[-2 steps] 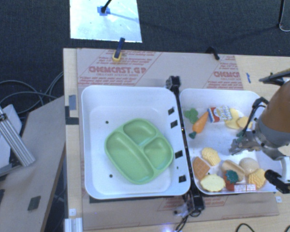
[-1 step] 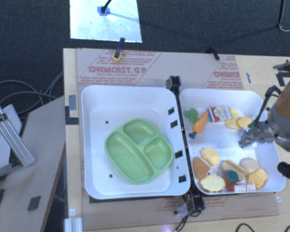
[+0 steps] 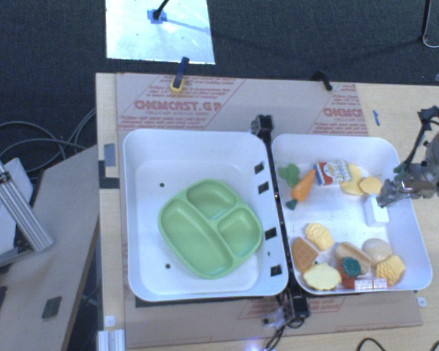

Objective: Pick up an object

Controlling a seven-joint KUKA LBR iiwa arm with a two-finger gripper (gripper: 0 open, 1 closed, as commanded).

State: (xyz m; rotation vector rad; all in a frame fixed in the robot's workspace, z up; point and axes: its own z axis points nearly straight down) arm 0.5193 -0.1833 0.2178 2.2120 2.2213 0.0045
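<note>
The right bin (image 3: 402, 159) holds several toy foods. At its far side lie an orange carrot (image 3: 304, 185), a green piece (image 3: 288, 172), a red, white and blue carton (image 3: 331, 172) and yellow slices (image 3: 360, 186). Near the front lie a yellow crinkled piece (image 3: 320, 235), a brown cookie (image 3: 304, 254), a yellow round (image 3: 322, 276), a bread roll (image 3: 353, 253), a pale egg shape (image 3: 377, 249) and a yellow ridged piece (image 3: 391, 269). My gripper (image 3: 389, 194) hangs over the bin's right side. A small white block (image 3: 377, 212) sits right under it; whether it is held is unclear.
The left bin (image 3: 154, 152) holds a green divided plate (image 3: 210, 227). Black clips (image 3: 263, 126) join the two bins along the middle wall. Beyond the bins lie a cardboard sheet (image 3: 175, 104) and a shiny plate (image 3: 159, 20).
</note>
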